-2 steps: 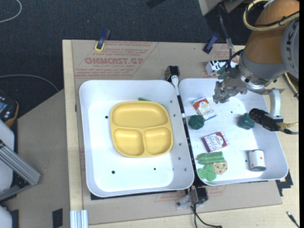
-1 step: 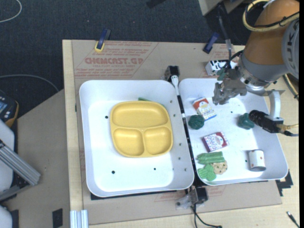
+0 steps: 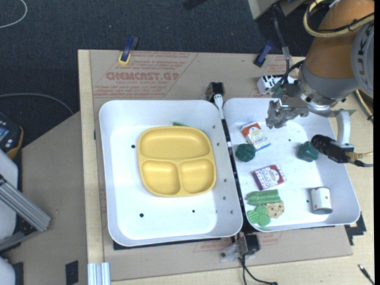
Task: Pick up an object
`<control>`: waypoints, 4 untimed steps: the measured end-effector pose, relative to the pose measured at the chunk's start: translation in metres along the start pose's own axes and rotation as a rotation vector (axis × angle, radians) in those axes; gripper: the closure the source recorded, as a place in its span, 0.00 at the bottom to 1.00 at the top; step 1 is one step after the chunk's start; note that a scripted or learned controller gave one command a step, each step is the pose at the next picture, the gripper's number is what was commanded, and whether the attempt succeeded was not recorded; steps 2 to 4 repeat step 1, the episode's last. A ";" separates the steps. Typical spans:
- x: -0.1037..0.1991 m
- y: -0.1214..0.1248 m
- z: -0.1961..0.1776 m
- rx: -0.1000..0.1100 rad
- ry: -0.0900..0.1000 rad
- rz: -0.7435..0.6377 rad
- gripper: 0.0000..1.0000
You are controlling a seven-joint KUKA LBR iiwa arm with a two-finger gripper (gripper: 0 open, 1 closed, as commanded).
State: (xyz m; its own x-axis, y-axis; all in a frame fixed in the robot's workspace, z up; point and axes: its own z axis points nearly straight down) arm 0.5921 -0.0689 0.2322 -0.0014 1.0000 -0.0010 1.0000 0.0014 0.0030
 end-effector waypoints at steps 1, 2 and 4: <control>0.008 -0.008 0.017 0.007 0.002 0.001 1.00; 0.008 -0.008 0.017 0.007 0.002 0.001 1.00; 0.008 -0.008 0.017 0.007 0.002 0.001 1.00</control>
